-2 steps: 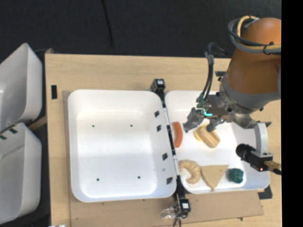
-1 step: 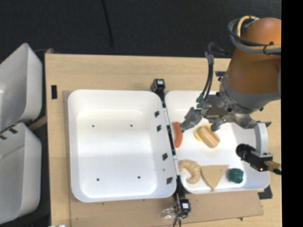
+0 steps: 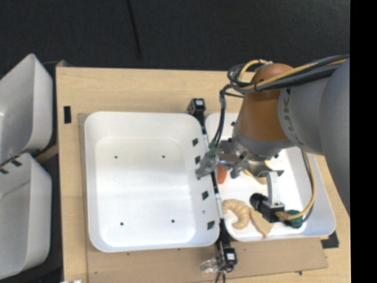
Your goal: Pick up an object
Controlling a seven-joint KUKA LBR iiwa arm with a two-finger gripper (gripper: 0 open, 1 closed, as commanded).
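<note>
A top-down, slanted view of a pale wooden surface (image 3: 70,175) that carries two shallow white bins side by side. Everything below is placed relative to the right bin (image 3: 321,217).

The left bin (image 3: 141,181) touches the right bin's left wall, and its white floor shows four small dark dots. Small black clips (image 3: 197,106) sit along the rim that the two bins share.

The robot arm (image 3: 318,111), grey with a broad orange band just above the wrist, hangs over the upper half of the right bin and hides much of its floor. Dark and yellow cables loop over the top of the band.

The claw (image 3: 221,168) is low inside the right bin, close against its left wall and about halfway down it. From this angle I cannot tell whether the claw is spread or pressed together, nor whether it pinches anything.

A small orange-red object (image 3: 222,174), possibly a toy, lies on the floor of the right bin just under the claw, tight to the left wall. Whether the two touch is unclear.

A tan, curved, croissant-shaped object (image 3: 237,211) lies in the right bin's lower left corner, well clear of the claw. A paler tan piece (image 3: 261,224) lies just beside it, near the bin's lower wall.
</note>
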